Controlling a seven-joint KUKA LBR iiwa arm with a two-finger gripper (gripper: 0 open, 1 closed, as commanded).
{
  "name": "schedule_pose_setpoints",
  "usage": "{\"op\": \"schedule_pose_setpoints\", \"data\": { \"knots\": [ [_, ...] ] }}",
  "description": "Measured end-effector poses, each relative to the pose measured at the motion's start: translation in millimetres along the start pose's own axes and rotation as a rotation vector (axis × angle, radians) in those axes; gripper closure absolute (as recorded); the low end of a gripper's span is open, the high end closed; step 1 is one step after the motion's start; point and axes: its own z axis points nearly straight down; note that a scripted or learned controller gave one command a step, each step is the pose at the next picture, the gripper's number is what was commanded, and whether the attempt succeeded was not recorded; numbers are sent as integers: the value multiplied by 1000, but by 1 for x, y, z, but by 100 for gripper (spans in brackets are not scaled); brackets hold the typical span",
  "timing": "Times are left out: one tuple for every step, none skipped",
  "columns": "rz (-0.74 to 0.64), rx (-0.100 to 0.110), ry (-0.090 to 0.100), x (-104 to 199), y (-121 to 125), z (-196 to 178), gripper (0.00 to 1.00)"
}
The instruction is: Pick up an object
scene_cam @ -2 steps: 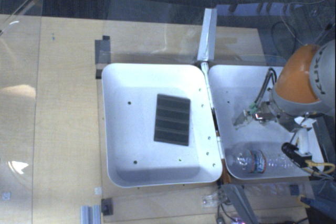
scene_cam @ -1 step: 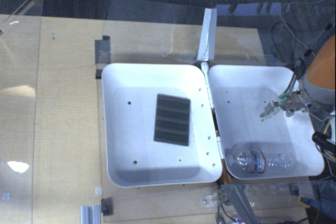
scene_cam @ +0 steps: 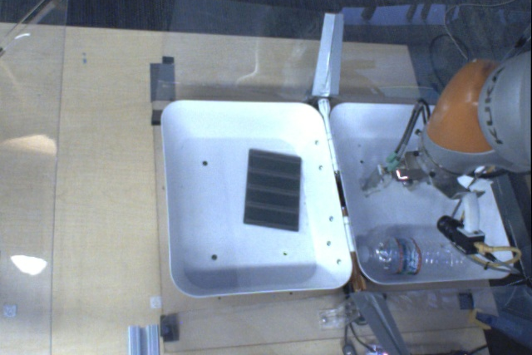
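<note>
A clear plastic bottle (scene_cam: pixel 405 255) with a blue label lies on its side at the near edge of the right bin (scene_cam: pixel 366 137). The end effector (scene_cam: pixel 397 172) hangs above that bin's middle; its opening cannot be told. A dark ribbed block (scene_cam: pixel 273 189) lies in the left bin (scene_cam: pixel 199 137).

One camera looks at me from high above the table (scene_cam: pixel 91 179). It looks down at a slant and sits far back, so it sees both white bins at once. The left bin (scene_cam: pixel 191 179) is in the middle of its picture. The right bin (scene_cam: pixel 366 137), where my arm (scene_cam: pixel 478 116) reaches in, is near the picture's right side.
</note>
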Motion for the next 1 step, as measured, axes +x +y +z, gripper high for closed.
{"op": "schedule_pose_setpoints", "data": {
  "knots": [
    [0,0,0,0,0,0,0]
  ]
}}
